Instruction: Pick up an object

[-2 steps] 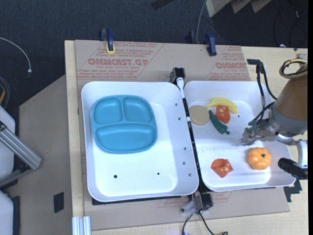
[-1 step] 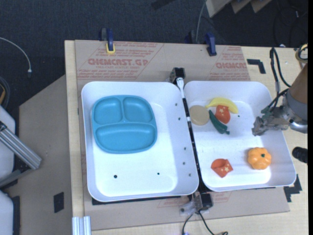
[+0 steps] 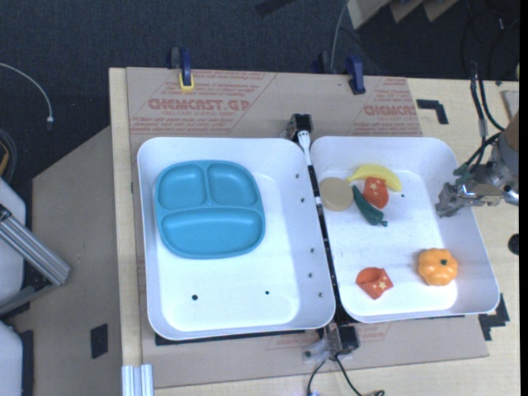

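A brown bench board [image 3: 247, 97] printed with red lettering sits on dark blue-grey carpet [image 3: 99, 15]. Two blue clamps [image 3: 183, 66] grip its twelve o'clock edge. An aluminium rail [image 3: 33, 246] lies at nine o'clock.

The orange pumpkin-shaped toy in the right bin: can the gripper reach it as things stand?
Probably yes. The orange pumpkin-shaped toy lies apart from the other items, and the gripper sits at the right bin's edge, nothing between them.
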